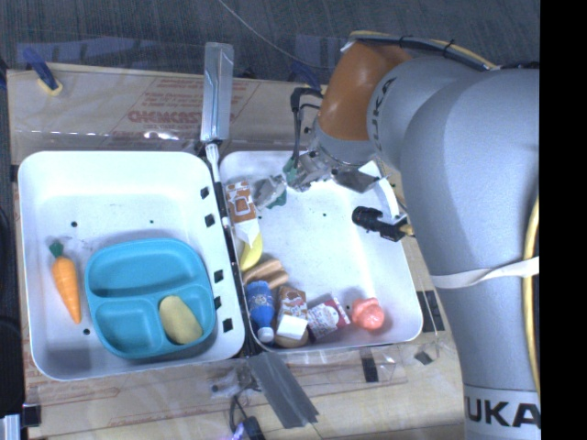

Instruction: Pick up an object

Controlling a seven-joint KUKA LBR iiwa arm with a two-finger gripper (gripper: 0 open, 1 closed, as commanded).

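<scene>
Reaching: gripper [292, 178] sits low at 12 o'clock in the right bin [390, 273]
Jaws: cannot tell how wide; blurred
Touching: crumpled grey wrapper [271, 191] right at the tip, grasp unclear
Left wall pile: snack packet [241, 202], banana [249, 250]
6 o'clock: blue bottle [260, 303], pink toy [370, 314]
Left bin [46, 177]: carrot [65, 280], blue tray [138, 282]

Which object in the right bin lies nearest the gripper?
The small brown-and-white carton against the bin's left wall, just left of the gripper. The blue bottle and pink toy lie along the near wall.
</scene>
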